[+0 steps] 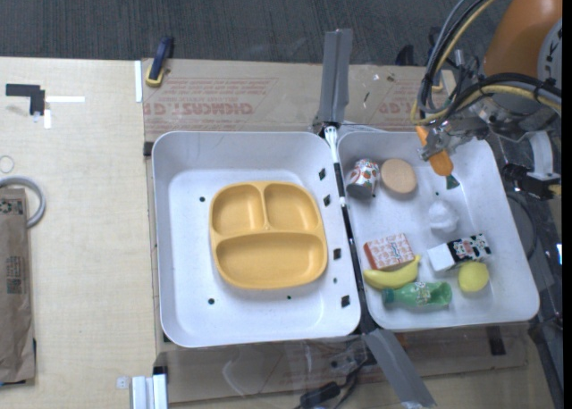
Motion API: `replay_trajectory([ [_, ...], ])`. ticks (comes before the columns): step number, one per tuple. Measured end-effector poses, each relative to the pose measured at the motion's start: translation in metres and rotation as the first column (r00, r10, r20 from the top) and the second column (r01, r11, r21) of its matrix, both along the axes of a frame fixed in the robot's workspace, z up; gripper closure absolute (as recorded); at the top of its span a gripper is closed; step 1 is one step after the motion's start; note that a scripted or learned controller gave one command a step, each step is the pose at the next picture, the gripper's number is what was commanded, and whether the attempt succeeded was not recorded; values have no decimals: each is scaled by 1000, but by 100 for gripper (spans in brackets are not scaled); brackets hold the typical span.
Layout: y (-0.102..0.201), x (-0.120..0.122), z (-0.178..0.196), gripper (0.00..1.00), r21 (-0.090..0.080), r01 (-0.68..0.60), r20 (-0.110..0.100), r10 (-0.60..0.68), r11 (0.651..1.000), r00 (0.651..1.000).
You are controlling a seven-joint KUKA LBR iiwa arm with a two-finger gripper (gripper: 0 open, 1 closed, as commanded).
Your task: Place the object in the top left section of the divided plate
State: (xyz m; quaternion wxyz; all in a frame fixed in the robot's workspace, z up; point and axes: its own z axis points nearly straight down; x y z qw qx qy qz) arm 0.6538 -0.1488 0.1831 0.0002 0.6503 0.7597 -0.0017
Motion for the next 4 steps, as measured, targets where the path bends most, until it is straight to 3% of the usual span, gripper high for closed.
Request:
replay_trajectory([
  [1,0,0,0,0,0,0,0,0,1000,1000],
  [2,-38,5,7,0,0,-61,3,61,998,998],
  [3,25,-27,-92,0,2,-16,1,16,1000,1000],
  [4,24,-26,-83,100,1,-13,1,13,1000,1000],
])
